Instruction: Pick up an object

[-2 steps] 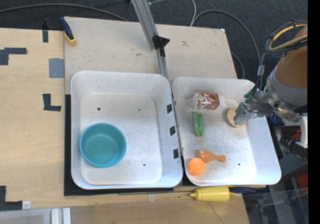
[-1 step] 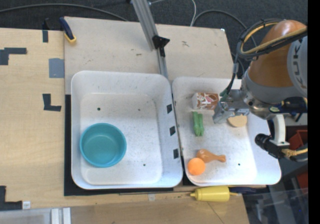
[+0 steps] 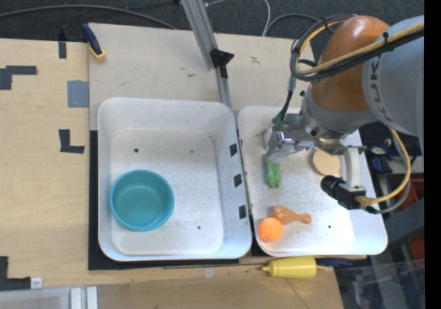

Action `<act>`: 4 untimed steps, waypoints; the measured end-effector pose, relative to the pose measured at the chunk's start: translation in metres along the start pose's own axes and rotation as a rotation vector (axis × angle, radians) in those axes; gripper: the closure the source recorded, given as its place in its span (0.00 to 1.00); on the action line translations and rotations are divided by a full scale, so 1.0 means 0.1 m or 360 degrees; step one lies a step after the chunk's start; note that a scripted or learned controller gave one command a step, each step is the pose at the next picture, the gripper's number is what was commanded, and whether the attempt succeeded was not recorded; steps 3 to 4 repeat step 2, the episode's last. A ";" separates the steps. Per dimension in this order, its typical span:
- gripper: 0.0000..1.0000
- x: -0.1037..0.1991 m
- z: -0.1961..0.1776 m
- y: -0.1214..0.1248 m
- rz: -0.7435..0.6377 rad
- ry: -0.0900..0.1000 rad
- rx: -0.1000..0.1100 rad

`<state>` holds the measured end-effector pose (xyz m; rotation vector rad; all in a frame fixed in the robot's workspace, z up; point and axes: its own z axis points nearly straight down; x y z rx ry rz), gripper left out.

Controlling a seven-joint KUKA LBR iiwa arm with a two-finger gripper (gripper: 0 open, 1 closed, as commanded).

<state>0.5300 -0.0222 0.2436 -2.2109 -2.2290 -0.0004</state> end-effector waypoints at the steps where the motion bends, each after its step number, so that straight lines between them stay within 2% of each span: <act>1: 1.00 0.52 -0.04 0.20 0.0001 0.0000 -0.0001; 2: 1.00 1.01 0.06 0.51 0.0003 -0.0002 -0.0001; 4: 1.00 1.01 0.06 0.51 0.0003 -0.0002 -0.0001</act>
